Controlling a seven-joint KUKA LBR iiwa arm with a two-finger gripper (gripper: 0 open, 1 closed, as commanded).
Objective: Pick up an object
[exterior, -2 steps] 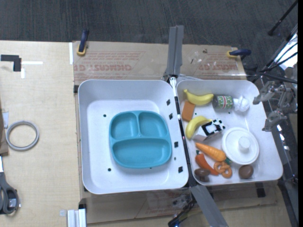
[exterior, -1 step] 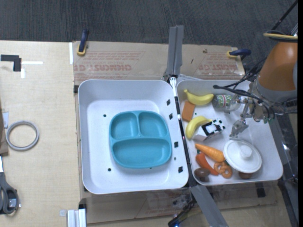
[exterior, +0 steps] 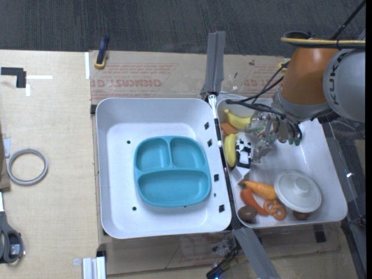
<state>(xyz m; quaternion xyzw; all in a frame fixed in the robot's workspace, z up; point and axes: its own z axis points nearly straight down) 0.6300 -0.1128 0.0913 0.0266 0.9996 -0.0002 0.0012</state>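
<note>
- The grey arm with its glossy orange band [exterior: 305, 77] reaches in from the right over the far part of the right shallow white plastic bin [exterior: 325, 156].
- Its metal pincer [exterior: 263, 139] hangs low over that bin's far-left area, tangled in wires; whether it is spread or pressed together cannot be told, and nothing is seen pinched.
- Just left of the pincer lie 2 curved yellow plastic bananas [exterior: 235, 121], 1 farther, 1 nearer along the bin's left wall, with a small black-and-white patterned object [exterior: 244, 153] beside the nearer one.
- Nearer in the same bin: a smooth orange toy carrot [exterior: 260, 188], a reddish-orange pepper-like piece [exterior: 251, 200], an orange ring-shaped piece [exterior: 275, 209], a dark brown rounded lump [exterior: 247, 214], and a round white lid with a knob [exterior: 297, 192].
- The left white bin [exterior: 110, 156] holds a teal rounded-square plastic plate with 3 compartments [exterior: 172, 171], lying flat in its middle.
- On the pale wooden table [exterior: 46, 121] at the left lies a grey ring of tape [exterior: 26, 166]; scissor handles [exterior: 9, 243] sit at the near-left edge.
</note>
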